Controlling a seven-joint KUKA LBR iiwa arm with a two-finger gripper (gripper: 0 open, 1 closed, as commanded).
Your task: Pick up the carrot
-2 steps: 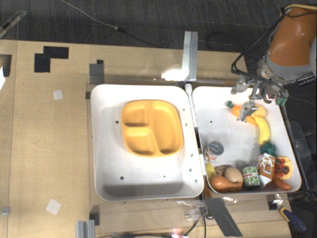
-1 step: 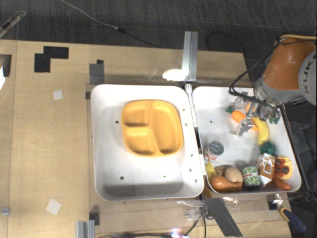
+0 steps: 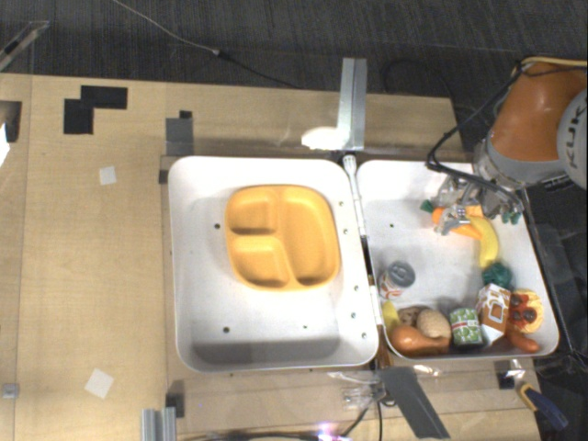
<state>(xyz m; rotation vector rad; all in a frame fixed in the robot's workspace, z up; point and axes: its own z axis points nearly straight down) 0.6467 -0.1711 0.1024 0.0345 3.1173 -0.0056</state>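
1. A light wooden bench point(image 3: 83, 274) is shown from above, bordered at the top by dark grey carpet point(image 3: 230, 16) crossed by a thin cable point(image 3: 156, 28).
2. Two shallow white bins are set side by side on the bench; the left bin point(image 3: 197, 329) serves here as the landmark.
3. A yellow divided plate point(image 3: 278, 235) is seen inside the left bin, toward its upper middle.
4. The right bin point(image 3: 404, 219) is placed directly beside the left bin, touching it along a metal divider point(image 3: 353, 108).
5. The gripper point(image 3: 457, 211) is lowered into the upper part of the right bin, well apart from the left bin; whether its jaws are apart or together cannot be told.
6. The carrot point(image 3: 441, 211), orange with a green end, is located just beside the gripper, next to a banana point(image 3: 487, 239).
7. Assorted toy foods point(image 3: 464, 324) are clustered along the near edge of the right bin, beyond the left bin's lower right corner.
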